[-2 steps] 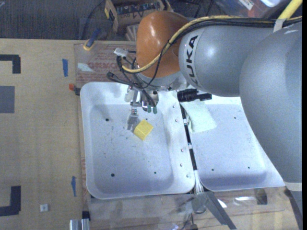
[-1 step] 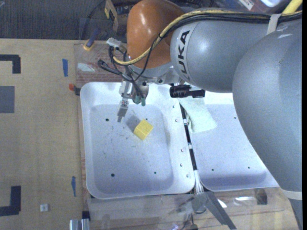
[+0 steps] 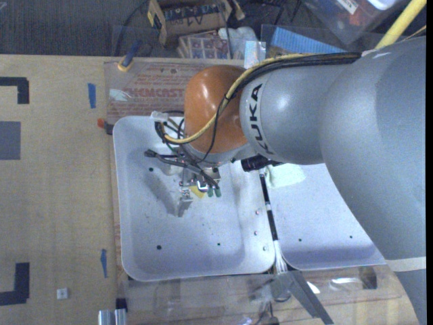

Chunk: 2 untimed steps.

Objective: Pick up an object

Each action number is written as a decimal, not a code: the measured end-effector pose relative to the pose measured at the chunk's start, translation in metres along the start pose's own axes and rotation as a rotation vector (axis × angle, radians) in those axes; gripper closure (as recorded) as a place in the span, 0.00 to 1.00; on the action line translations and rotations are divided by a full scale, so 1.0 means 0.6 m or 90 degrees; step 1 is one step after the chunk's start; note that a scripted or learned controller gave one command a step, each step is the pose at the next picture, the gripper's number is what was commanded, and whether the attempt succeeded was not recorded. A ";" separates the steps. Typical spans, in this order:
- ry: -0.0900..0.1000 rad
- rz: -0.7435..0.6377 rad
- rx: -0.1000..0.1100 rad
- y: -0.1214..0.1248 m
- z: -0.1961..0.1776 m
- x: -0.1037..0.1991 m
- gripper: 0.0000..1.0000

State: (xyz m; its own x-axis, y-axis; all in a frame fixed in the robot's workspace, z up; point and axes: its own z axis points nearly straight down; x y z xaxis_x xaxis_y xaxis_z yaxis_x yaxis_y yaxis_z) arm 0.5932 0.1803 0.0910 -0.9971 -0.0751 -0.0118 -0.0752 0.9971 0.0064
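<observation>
We see the pincer hanging low over the upper middle of the left bin, near the centre of the frame, with the arm filling the right side above it. A small yellow piece sits right at the pincer's tip, with small green bits just beside it. It is too small and cluttered for us to say whether it lies on the bin floor or is caught, and we cannot tell whether the pincer is spread or pressed together. A pale object lies at the upper edge of the right bin, half under the arm. The risk, as we judge it, is a closing that misses or only clips so small a piece, so the lift comes up bare, or nudges it aside.
</observation>
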 end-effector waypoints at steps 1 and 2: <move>-0.001 0.073 0.001 0.014 -0.002 0.096 0.00; -0.003 0.264 0.000 -0.035 -0.003 0.184 0.00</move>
State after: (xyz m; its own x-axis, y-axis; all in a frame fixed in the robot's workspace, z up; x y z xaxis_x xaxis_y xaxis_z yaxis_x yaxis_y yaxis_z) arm 0.4846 0.1509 0.0914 -0.9430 0.3326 -0.0130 0.3325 0.9430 0.0117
